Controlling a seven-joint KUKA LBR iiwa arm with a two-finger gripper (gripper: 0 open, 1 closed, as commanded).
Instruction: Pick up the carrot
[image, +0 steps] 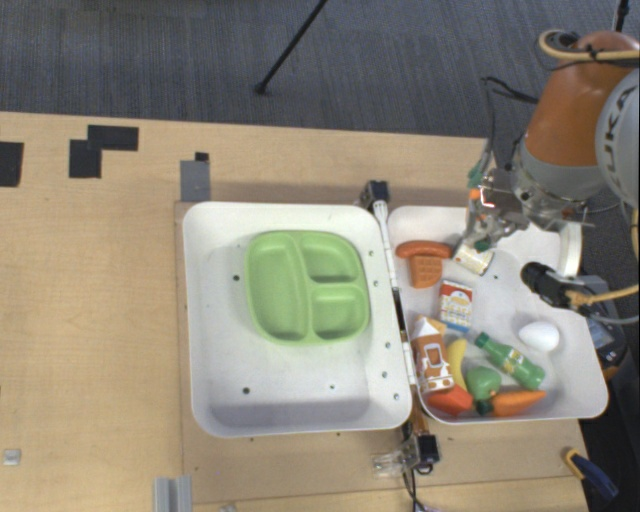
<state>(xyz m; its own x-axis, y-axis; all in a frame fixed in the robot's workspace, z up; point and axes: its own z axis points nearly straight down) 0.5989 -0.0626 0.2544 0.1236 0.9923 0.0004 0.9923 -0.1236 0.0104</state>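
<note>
carrot (518, 402) lower right, at right bin's (590, 398) near edge | end effector (482, 238) upper right, over bin | grip state unclear, possibly empty

Single fixed camera mounted above the desk (90, 330), looking down at a slant from a moderate height. Both white bins fall within the frame: the left bin (215, 400) lies near the centre, the right bin (590, 395) just beside it toward the right edge. Beyond the left bin, at the top of the frame, a strip of dark floor (150, 50) is visible. The arm (575, 120) enters from the upper right.
</note>
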